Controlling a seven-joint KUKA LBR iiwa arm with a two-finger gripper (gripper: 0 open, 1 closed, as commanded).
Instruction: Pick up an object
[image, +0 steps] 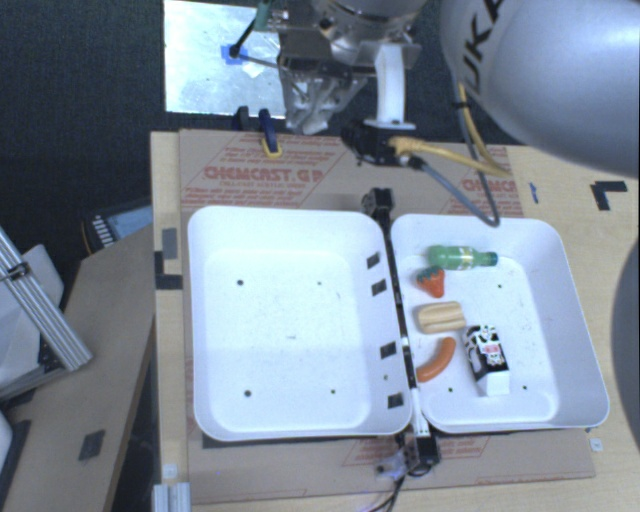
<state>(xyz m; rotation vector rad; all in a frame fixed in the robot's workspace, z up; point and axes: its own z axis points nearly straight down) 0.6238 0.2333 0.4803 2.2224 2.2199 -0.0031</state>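
Observation:
The right bin (565, 330) holds several small items. A green bottle (462, 258) lies on its side at the far end. Just below it sits a small orange-red carrot (431, 282), then a tan hot-dog bun (440, 316). An orange sausage (436, 359) lies near the divider, beside a black-and-white milk carton (488, 358). My gripper (312, 108) hangs high beyond the far edge of the bins, above the cardboard, well away from every item. Nothing is seen in it.
The left bin (280, 320) sits beside the right one on a cardboard sheet (260, 175). A blue-and-yellow clamp (268, 135) stands at the cardboard's far edge. Cables (450, 165) trail from the wrist. An aluminium rail (40, 310) lies at the left.

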